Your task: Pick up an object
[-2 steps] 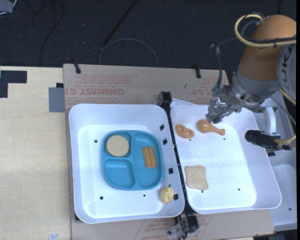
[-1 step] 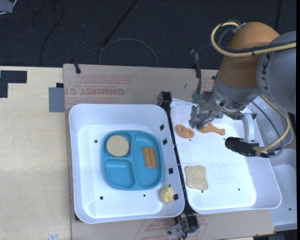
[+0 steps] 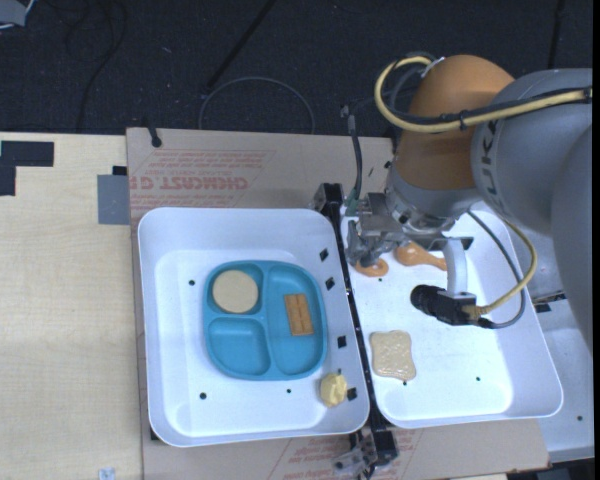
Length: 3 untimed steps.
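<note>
My gripper (image 3: 366,246) is low in the near-left corner of the right bin (image 3: 520,388), right over a small orange piece (image 3: 373,267) that lies on the bin floor. A second orange piece with a rounded end (image 3: 420,256) lies just to its right, partly under the wrist. A pale beige slice like bread (image 3: 392,355) lies flat further down the same bin. The grey arm with its orange band (image 3: 450,108) covers the bin's upper part.
The left bin (image 3: 170,258) holds a blue compartment tray (image 3: 242,353) with a round beige disc (image 3: 234,290) and a brown rectangular cracker (image 3: 299,314). A small yellow lump (image 3: 333,388) sits in that bin's lower right corner, near the wall between the bins.
</note>
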Motion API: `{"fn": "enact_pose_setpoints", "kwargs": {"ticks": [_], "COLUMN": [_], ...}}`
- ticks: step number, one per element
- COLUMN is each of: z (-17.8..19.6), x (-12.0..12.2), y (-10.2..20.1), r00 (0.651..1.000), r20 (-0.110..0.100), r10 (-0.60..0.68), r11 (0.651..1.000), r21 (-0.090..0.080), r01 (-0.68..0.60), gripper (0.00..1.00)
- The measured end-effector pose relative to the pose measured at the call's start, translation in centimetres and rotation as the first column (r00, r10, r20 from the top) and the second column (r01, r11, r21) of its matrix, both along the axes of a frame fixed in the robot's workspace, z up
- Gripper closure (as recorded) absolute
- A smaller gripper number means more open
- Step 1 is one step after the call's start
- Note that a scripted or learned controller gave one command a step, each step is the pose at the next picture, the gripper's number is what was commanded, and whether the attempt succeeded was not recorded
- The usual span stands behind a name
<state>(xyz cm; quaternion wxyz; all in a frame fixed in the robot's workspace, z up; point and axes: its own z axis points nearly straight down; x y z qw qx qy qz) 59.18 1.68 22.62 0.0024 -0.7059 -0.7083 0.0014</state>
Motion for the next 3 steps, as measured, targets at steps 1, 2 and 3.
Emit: {"fn": "enact_pose_setpoints", "kwargs": {"ticks": [1,2,3], "z": [-0.6,0.0,-0.1], "x": [-2.3,-3.9,-3.9], "y": [4.9,9.3,9.1], "r00": [1.000,1.000,1.000], "r20": [-0.001,-0.001,0.000], "r10": [0.000,0.001,-0.002], "r11": [1.000,1.000,1.000], "r21": [0.000,0.000,-0.002], "r01": [0.000,-0.001,0.002], "gripper": [1.00,1.00,0.00]}}
